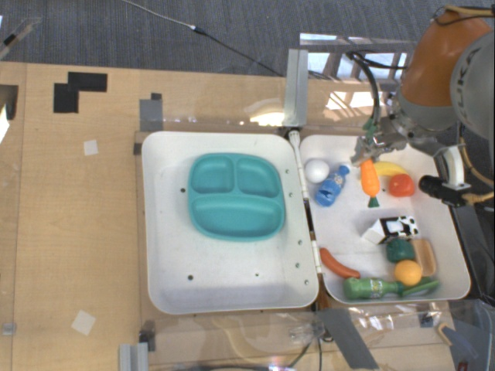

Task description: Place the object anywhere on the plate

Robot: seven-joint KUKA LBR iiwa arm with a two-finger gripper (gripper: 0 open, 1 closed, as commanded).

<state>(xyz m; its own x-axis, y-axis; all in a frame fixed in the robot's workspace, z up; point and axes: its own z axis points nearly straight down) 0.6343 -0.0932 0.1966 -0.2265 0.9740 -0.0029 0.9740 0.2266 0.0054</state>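
Camera view: teal plate [235, 196] with three compartments sits in left bin [166, 277], nothing on it. Right bin [462, 280] holds toys: white ball [316, 169], blue bottle [332, 186], orange carrot [370, 180], yellow banana [392, 168], red tomato [400, 185], black-and-white cow [397, 227], red sausage [339, 263], green bottle [370, 287], orange fruit [407, 272]. Gripper [373, 147] hangs at far edge of right bin, just above carrot top. Finger state cannot be told. Nothing seen gripped.
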